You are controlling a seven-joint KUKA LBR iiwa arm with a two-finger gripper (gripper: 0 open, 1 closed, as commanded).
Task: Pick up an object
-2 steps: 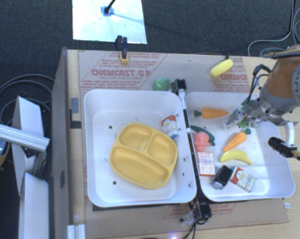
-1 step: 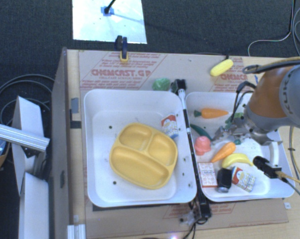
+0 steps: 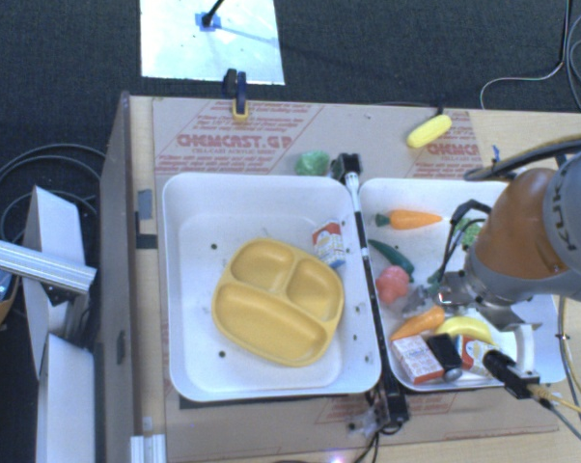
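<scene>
My gripper (image 3: 446, 294) is low in the right bin (image 3: 435, 189), under the orange-banded wrist (image 3: 518, 231). It hangs just above a yellow banana (image 3: 467, 328) and an orange carrot (image 3: 418, 323), and right of a pink-red round fruit (image 3: 394, 283). Farther back in that bin are a second carrot (image 3: 412, 220) and a dark green pepper (image 3: 392, 256). A red and white box (image 3: 419, 359) and a black item (image 3: 451, 352) lie at the bin's front edge. The arm hides the bin's right part.
The left bin (image 3: 199, 258) holds a yellow divided plate (image 3: 279, 300) and a small printed packet (image 3: 329, 244). On the bench behind the bins lie a yellow object (image 3: 428, 130) and a green one (image 3: 313, 164). A black clamp (image 3: 235, 89) is at the back edge.
</scene>
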